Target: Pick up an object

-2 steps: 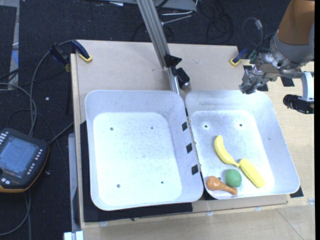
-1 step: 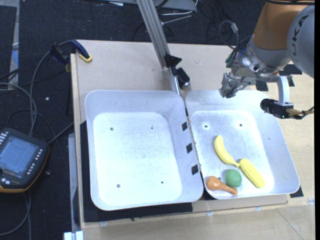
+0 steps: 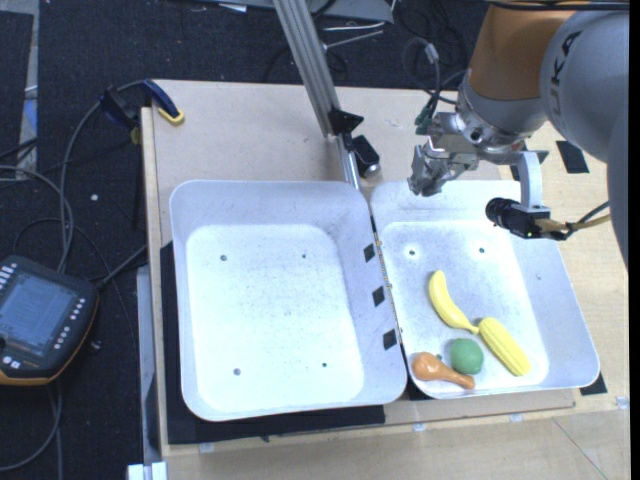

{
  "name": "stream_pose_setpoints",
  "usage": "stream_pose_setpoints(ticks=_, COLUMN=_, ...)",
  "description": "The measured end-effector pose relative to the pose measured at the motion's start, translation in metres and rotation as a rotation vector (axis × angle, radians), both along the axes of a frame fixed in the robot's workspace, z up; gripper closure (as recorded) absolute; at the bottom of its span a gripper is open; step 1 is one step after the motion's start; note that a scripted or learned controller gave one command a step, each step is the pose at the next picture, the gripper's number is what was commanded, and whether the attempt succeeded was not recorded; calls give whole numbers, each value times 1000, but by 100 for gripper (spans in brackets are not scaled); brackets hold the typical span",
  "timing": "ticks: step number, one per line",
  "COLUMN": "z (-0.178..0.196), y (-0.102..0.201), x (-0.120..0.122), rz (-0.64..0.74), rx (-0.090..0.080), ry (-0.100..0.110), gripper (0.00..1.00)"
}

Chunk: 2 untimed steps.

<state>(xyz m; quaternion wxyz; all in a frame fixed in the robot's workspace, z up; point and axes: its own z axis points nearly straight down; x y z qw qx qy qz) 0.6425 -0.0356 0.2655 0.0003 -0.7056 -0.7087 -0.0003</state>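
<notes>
**Bench inventory: two bins, four items, one arm**

- Arm: grey with an orange band, reaching in from the right, wrist above the far edge of the right bin.
- Gripper: hangs over the far left corner of the right bin, clear of all the items. Nothing is seen between its tips. Cannot tell whether the claw is released or clenched.
- Banana: yellow, lies near the middle of the right bin, curving toward the near side.
- Corn cob: yellow, just beside the banana's near end, angled toward the near right corner.
- Green ball: round, touching the corn cob's left side.
- Orange gourd-shaped piece: lies at the near left corner, against the green ball.
- Left bin: white, beside the right bin.
- Handheld control pendant: on the floor, left of the bench.
</notes>
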Motion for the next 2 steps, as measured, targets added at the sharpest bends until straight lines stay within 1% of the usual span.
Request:
stream_pose_setpoints(ticks=1, z=-13, y=54, x=-16, rz=0, rx=0, ry=1, gripper=100)
stream_pose_setpoints(ticks=2, z=-17, y=116, x=-20, rz=1, rx=0, ry=0, gripper=100)
